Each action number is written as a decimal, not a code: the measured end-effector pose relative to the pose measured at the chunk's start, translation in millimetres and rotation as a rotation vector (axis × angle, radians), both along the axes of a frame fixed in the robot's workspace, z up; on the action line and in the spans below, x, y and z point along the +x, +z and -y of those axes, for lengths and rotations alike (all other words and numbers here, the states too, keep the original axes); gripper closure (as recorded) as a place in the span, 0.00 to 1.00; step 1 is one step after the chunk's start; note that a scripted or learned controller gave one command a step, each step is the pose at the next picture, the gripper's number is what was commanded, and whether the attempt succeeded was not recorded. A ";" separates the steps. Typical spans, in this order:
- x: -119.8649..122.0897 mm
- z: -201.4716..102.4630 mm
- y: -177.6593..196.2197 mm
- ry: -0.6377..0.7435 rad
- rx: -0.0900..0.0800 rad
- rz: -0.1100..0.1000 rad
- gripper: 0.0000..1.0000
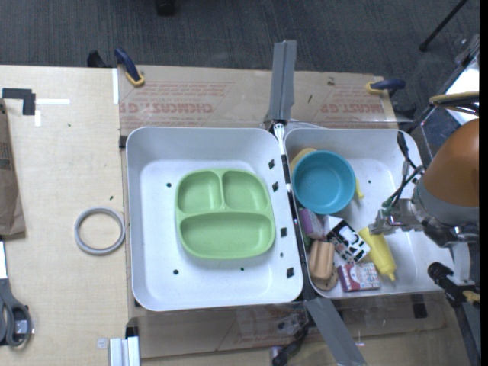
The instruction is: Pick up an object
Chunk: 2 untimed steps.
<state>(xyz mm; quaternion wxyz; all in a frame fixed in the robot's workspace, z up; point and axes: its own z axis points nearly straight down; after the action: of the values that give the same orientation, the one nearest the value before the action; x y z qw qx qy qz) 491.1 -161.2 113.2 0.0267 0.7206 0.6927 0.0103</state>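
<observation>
The right bin (381,149) holds a heap of small things. A blue bowl (324,181) lies at its back left, over a pale yellow item (302,156). In front of it are a pink packet (309,222), a black-and-white object (348,242), a yellow bottle-shaped toy (380,254), a brown bun-like piece (322,261) and a small reddish box (358,277). My gripper (383,224) hangs low over the right bin, just above the back end of the yellow toy and right of the black-and-white object. The arm's grey body and orange band (461,162) hide the bin's right side.
The left bin (145,204) holds a green divided plate (225,213). Left of the bins, a grey ring (100,229) lies on the bench, scissors (14,320) sit at the front left corner and a brown bag (9,181) is at the left edge. A metal divider (283,82) rises between the bins.
</observation>
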 end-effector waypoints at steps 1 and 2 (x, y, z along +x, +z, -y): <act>35.6 -41.4 -19.9 0.153 0.016 -0.048 1.00; 28.3 -55.0 14.5 -0.017 0.024 -0.054 1.00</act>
<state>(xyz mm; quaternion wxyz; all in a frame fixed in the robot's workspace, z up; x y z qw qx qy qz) 519.3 -106.2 127.7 -0.0005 0.7268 0.6869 -0.0010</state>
